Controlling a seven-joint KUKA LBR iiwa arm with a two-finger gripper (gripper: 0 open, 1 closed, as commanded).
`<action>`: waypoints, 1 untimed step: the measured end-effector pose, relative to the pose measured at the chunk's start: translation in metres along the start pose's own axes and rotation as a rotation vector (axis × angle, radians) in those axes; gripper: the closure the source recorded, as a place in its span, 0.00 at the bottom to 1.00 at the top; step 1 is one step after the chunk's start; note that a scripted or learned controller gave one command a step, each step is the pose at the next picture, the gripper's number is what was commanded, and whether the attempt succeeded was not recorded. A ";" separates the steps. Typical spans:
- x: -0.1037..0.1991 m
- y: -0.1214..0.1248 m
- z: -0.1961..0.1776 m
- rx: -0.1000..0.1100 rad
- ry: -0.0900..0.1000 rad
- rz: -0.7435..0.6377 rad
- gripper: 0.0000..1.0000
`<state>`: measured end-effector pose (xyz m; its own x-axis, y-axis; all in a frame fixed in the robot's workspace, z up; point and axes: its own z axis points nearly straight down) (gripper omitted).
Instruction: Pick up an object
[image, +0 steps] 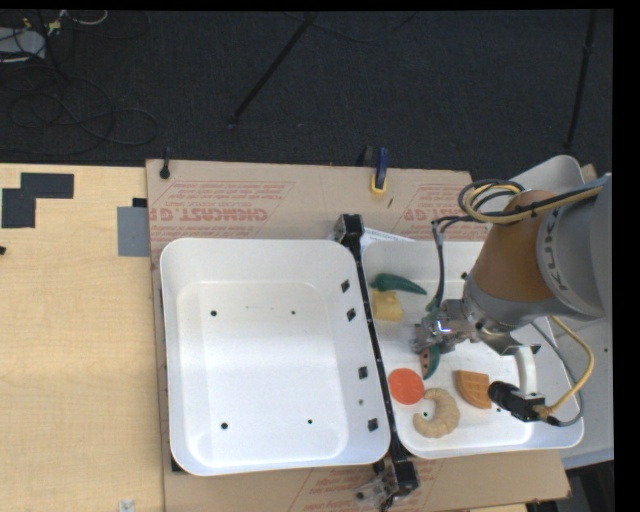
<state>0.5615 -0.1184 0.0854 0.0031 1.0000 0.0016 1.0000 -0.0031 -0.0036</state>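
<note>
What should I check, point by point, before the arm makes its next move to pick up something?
1. Pincer is above the right bin: ok.
2. Things to pick lie in that bin, such as the orange disc and the beige ring: ok.
3. Pincer already holds a thing: cannot tell.
4. Green piece and yellow piece lie apart from the pincer: ok.
5. A target sits directly under the pincer: cannot tell.

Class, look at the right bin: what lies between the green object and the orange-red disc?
In the camera view, a pale yellow piece lies between the green object and the orange-red disc, just below the green one; bare bin floor follows.
</note>
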 end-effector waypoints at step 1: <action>0.035 0.077 0.000 -0.003 0.000 -0.008 1.00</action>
<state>0.6391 -0.0838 0.0856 -0.0051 1.0000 0.0015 1.0000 0.0051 -0.0001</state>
